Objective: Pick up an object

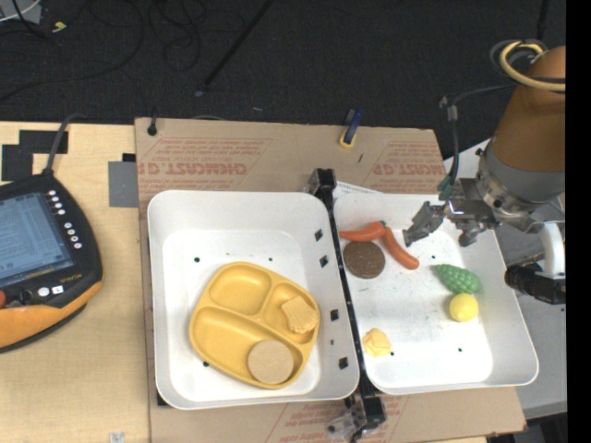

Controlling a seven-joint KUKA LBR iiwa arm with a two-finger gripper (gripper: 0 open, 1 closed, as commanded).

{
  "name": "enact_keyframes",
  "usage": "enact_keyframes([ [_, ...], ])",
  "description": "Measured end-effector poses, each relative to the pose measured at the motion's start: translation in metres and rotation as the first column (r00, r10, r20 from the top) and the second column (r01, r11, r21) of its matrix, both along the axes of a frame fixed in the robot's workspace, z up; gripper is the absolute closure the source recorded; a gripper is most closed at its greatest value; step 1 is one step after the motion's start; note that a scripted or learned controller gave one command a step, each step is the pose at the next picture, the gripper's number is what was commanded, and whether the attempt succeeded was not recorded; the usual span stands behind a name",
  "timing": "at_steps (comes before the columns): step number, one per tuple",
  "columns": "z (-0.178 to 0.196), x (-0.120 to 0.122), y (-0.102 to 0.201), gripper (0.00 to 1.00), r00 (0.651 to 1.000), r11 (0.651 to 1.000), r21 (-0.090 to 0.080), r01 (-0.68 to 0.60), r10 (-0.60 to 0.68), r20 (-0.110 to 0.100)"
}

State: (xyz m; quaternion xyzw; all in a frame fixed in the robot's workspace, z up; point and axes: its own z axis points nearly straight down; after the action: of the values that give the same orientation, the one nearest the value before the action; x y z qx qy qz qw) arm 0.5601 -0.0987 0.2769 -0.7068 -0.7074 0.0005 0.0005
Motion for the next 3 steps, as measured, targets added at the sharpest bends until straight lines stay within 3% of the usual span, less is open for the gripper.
enact_keyframes([
  [1,0.010,0.000,-0.001,1.00,1.000,1.000,0.001,0.000,0.000,-0.002],
  [2,0.016,0.028,0.104,1.00,1.000,1.000,0.003,-0.010,0.010,0.001],
  [3,0.016,0.026,0.098,0.00,1.000,1.000,0.000,0.000,0.000,-0.001],
])
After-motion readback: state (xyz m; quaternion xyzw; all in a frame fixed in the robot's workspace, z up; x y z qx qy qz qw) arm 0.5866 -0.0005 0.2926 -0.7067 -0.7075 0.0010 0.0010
